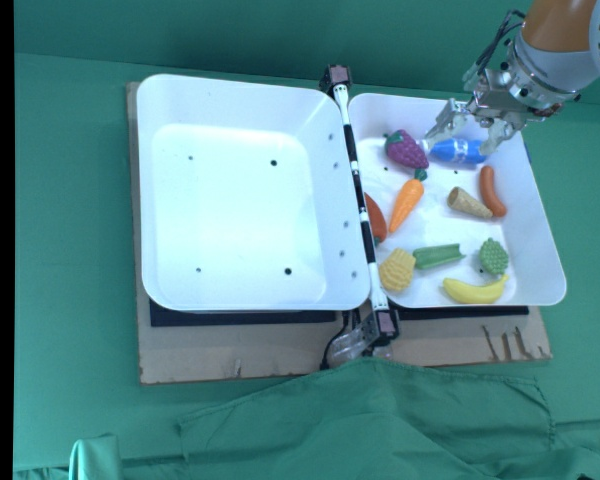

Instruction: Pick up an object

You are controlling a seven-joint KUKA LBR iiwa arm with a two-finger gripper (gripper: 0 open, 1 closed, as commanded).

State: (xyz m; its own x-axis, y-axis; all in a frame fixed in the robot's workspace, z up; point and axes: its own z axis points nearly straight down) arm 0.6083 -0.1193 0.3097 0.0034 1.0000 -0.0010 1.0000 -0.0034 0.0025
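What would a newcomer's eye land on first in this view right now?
Probably the heap of bright toy food in the right white bin: a purple grape bunch, an orange carrot and a yellow banana. Next, the two-finger gripper over that bin's far edge, open, astride a blue plastic bottle.

arm (570, 18): enters upper right | gripper (472, 128): jaws spread, pointing down

Two white bins sit side by side on a brown cardboard sheet (230, 353), the left bin (180, 108) touching the right bin (540, 268). A green cloth (380, 423) lies rumpled below the cardboard's near edge, overlapping it.
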